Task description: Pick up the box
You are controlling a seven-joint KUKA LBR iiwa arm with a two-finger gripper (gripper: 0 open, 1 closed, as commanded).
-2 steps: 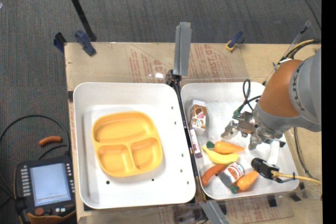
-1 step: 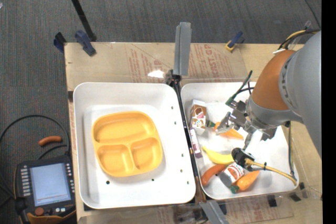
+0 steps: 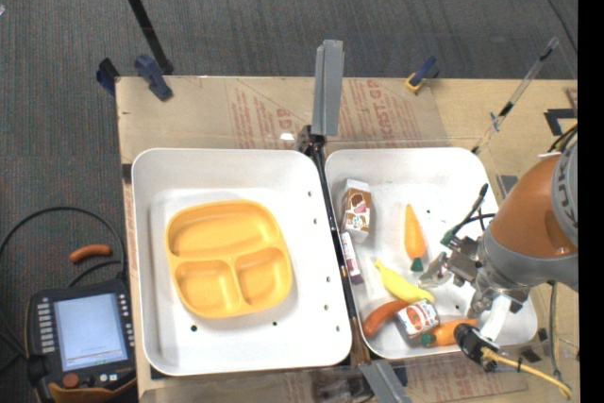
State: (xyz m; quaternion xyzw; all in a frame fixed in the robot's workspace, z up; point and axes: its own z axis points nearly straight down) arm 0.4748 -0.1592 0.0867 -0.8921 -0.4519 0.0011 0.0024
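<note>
The box [image 3: 357, 209] is a small brown and white carton lying near the left wall of the right bin [image 3: 444, 163], toward its far half. My gripper [image 3: 438, 271] hangs low over the right bin's near right part, just right of a yellow banana [image 3: 400, 284]. It is well to the right of the box and nearer the front, apart from it, with an orange carrot [image 3: 414, 234] between them. Nothing shows as held.
Near the gripper lie a red chili [image 3: 381, 317], a small can [image 3: 415, 320] and another carrot [image 3: 447, 333]. A thin purple stick [image 3: 350, 258] lies just below the box. The left bin [image 3: 151, 175] holds a yellow divided tray [image 3: 228, 257].
</note>
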